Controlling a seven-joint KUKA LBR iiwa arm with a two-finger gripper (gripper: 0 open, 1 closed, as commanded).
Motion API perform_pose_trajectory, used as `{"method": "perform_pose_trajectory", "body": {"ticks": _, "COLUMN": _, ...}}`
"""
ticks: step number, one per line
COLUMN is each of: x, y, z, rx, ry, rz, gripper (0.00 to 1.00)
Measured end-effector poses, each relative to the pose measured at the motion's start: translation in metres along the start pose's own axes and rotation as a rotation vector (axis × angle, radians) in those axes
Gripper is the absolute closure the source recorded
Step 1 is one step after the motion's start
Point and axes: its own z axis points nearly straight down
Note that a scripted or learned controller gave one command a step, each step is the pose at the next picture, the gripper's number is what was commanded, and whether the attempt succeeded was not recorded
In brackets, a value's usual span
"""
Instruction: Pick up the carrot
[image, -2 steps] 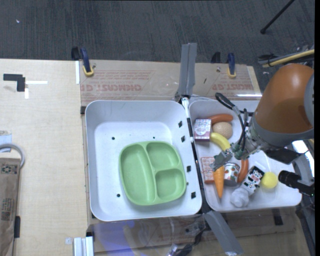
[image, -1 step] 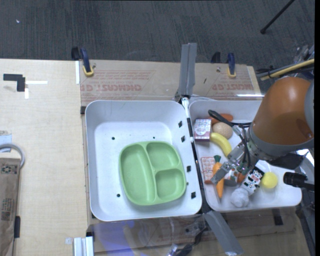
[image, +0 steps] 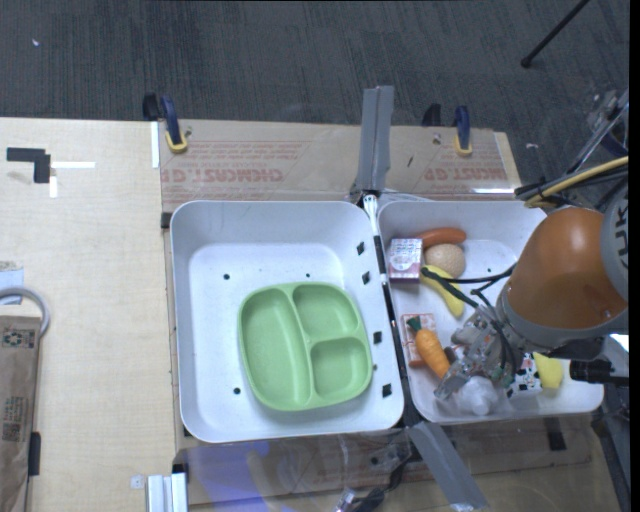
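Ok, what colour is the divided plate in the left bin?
Light green; the divided plate shows plainly in the camera view.

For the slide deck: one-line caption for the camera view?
Tool lowered in right white bin beside small orange carrot; green divided plate in left bin.

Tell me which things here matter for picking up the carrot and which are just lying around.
For the job:
carrot, in the right bin
claw, just right of the carrot

Lying about:
green divided plate in the left bin
sausage
egg
banana
small pink carton
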Motion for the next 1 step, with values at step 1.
{"method": "perform_pose_trajectory", "body": {"ticks": 1, "x": -0.0015, "y": 0.0002, "z": -0.0092, "rx": -0.002, "ry": -0.002, "rz": 0.004, "gripper": 1.00}}
